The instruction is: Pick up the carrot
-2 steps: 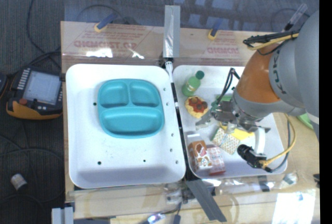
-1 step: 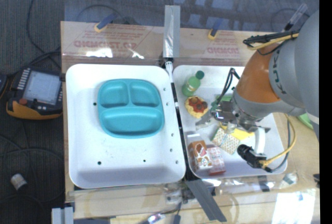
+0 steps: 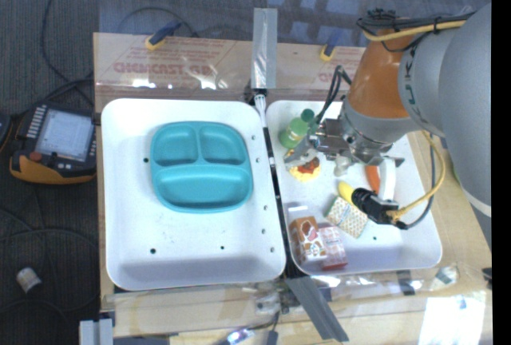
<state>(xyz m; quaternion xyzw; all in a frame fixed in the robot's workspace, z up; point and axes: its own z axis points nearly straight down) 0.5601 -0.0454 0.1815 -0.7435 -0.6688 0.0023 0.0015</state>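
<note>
Carrot (image 3: 373, 176) just beside pincer (image 3: 348, 159)

The right bin (image 3: 427, 243) is crowded: the arm (image 3: 383, 88) hangs over its far half, with a green bottle (image 3: 297, 128) and a red-and-yellow toy (image 3: 306, 168) near the left wall. The carrot (image 3: 372, 176) lies tight beside the wrist (little room there). A patterned block (image 3: 348, 216) and a snack packet (image 3: 318, 242) fill the near part; the near right corner stays open.
</note>
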